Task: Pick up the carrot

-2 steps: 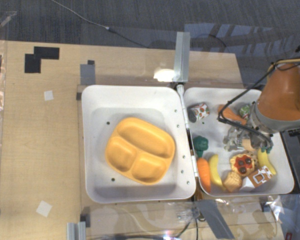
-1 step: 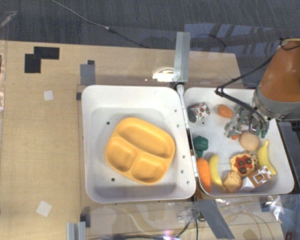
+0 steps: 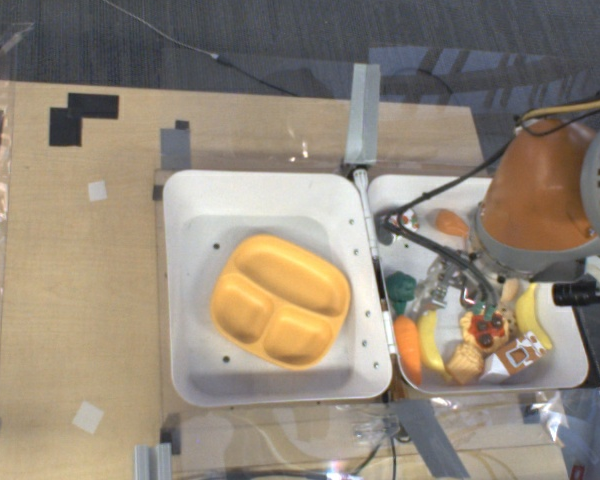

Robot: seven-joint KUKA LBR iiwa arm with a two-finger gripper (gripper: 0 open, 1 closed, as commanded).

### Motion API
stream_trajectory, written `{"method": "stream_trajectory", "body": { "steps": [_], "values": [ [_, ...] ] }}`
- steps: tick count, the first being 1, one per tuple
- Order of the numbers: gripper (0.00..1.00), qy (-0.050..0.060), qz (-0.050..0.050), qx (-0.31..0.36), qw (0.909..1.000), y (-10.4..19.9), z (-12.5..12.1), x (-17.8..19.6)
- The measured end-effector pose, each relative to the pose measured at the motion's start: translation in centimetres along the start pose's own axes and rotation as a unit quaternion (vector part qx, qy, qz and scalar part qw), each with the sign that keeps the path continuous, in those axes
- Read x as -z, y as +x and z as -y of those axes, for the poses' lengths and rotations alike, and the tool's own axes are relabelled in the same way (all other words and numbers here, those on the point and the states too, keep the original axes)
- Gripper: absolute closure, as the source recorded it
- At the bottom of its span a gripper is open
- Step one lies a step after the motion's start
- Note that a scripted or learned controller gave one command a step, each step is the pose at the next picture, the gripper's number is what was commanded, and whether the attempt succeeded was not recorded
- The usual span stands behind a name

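Carrot (image 3: 407,346) lies in the right bin (image 3: 570,373), lower-left corner, long axis running up-down in frame. My hand (image 3: 450,286) hangs just up-right of it; can't tell whether it's open or closed.

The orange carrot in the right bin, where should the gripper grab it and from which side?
Probably straight from above, across the middle of the orange carrot. It lies lengthwise along the right white bin's left wall, with a yellow banana close on its other side, so room for the fingers looks tight.
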State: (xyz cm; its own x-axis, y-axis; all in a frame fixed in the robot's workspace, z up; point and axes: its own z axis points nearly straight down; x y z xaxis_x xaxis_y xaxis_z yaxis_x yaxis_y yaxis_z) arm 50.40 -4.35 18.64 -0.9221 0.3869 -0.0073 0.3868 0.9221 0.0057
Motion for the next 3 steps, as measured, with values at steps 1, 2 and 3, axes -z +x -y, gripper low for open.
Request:
{"method": "stream_trajectory", "body": {
  "steps": [1, 2, 3],
  "values": [
    [1.00, 0.000, 0.008, 0.065, 0.9979, -0.1, 3.4, 16.0],
    [1.00, 0.002, -0.004, -0.035, 0.9994, 1.4, 0.7, 1.7],
    [1.00, 0.000, -0.001, 0.079, 0.9968, 3.7, -5.1, 1.2]
  ]
}}
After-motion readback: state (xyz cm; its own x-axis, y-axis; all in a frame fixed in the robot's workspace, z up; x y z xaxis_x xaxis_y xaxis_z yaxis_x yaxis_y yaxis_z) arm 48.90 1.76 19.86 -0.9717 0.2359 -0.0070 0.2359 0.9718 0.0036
